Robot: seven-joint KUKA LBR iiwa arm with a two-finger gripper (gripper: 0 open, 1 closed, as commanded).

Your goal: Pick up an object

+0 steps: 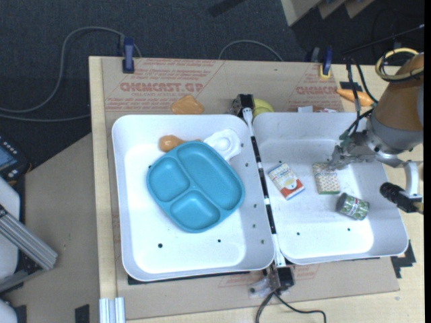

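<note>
In the right bin (316, 247) lie a small white and red carton (285, 180), a flat patterned packet (326, 180) and a green can (353, 206) on its side. My gripper (336, 159) reaches in from the right and hangs low just over the packet's far edge. Whether it touches the packet is unclear. The carton is left of the gripper and the can is nearer the front right.
The left bin (135, 247) holds a blue divided plate (194, 186), a small orange piece (170, 142) and a white object (223, 142). Behind the bins on the board sit an orange lump (186, 104) and a yellow-green item (261, 106). Cables run at the back right.
</note>
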